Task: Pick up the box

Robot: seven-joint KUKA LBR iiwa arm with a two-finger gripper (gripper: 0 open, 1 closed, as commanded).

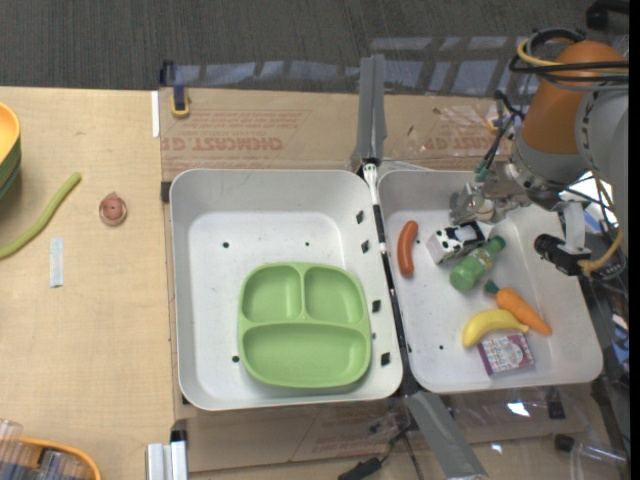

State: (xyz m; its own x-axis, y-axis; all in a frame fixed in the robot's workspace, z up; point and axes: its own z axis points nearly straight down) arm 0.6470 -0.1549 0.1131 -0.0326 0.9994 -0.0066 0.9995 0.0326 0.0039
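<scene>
The box is small and pink with a printed pattern, and it lies flat near the front edge of the right bin. A yellow banana lies just behind it, almost touching. My gripper hangs over the back part of the same bin, far from the box and just above a black-and-white toy. The grey arm with its orange band comes in from the upper right.
The right bin also holds a red sausage, a green bottle and an orange carrot. A green divided plate sits in the left bin. A green bean lies on the bench to the left.
</scene>
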